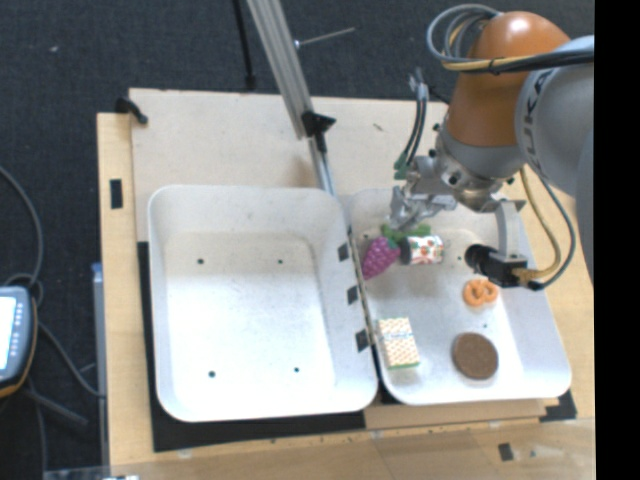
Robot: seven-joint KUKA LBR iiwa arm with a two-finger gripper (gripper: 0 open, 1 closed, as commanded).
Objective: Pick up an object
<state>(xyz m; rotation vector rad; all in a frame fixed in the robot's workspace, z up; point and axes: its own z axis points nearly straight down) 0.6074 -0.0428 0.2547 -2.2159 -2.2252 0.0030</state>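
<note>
Gripper [412, 211] hangs low over the right bin [530, 343] — whether it's open or closed, I cannot tell. The purple grapes [379, 257] and small carton [425, 250] lie just below it, the grapes toward the divider.

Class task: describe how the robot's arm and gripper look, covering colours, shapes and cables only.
The arm is smooth grey with a rounded orange band above the wrist. Grey cables loop over the band, and a green one runs down beside the wrist. The gripper is small, grey metal.
</note>
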